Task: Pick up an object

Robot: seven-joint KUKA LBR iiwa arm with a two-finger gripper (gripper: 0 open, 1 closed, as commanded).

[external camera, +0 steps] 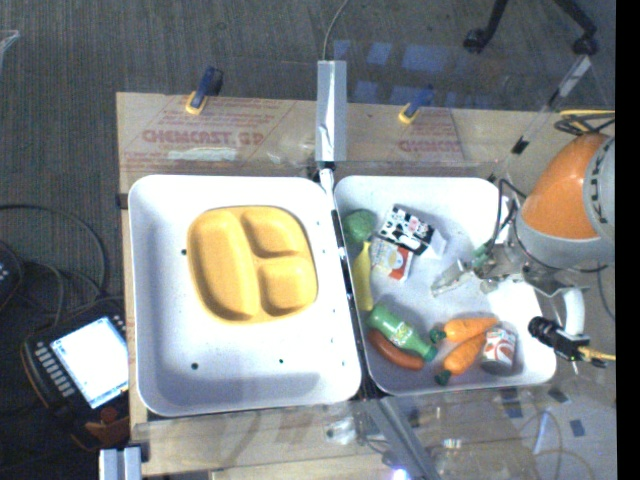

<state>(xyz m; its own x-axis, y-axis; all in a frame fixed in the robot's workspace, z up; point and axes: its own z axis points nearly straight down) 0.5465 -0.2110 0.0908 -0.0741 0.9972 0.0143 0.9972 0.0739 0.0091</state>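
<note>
Leftmost, the left bin (pixel 160 368) held a yellow divided tray (pixel 253 261), flat, roughly centred. Right bin (pixel 470 190): green item (pixel 358 226) at its left wall, black-and-white carton (pixel 405 230) just beside it, green bottle (pixel 400 330) lying over a red sausage-like piece (pixel 395 354), carrots (pixel 463 340) touching a small can (pixel 499 349). Pincer (pixel 452 278) hung over the bin's bare middle, fingers apart, gripping nothing, near but clear of the carrots. Arm (pixel 570 203) came in from the right.
</note>
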